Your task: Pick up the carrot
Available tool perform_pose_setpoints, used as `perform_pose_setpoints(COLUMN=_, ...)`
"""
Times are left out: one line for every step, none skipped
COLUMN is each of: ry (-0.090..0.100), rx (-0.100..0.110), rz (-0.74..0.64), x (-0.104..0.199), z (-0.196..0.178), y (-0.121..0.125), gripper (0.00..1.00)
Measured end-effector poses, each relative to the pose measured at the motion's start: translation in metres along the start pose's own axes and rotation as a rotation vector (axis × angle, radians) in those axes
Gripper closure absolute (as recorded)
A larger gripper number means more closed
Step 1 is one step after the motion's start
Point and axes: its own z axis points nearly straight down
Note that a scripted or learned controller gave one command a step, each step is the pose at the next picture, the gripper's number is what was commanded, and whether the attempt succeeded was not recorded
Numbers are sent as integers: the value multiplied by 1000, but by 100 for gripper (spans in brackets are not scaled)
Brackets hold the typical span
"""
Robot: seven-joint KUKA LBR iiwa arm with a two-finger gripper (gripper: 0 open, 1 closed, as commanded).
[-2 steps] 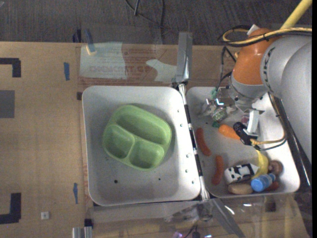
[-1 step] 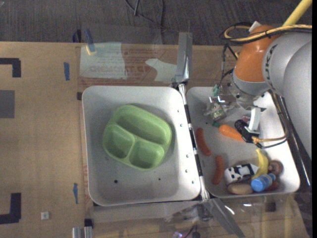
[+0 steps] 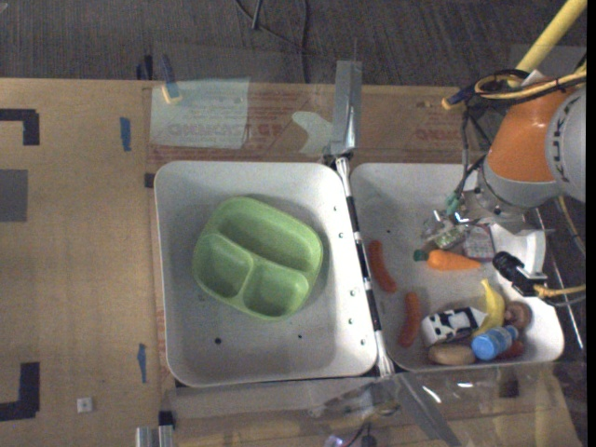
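You are looking at the carrot lying on its side in the right bin, orange body pointing right, green end pointing left. The jaws are hanging just above and left of it, close but not closing around it; you cannot tell how far they are standing open. Nothing is showing between them. Two red sausages are lying left of the carrot, and a banana is sitting below it. A green divided plate is resting in the left bin.
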Motion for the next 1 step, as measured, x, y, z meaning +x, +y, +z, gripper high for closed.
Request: perform_pose_setpoints(ry=3, rx=4, rz=-140, x=93, z=-97, y=-23, gripper=100)
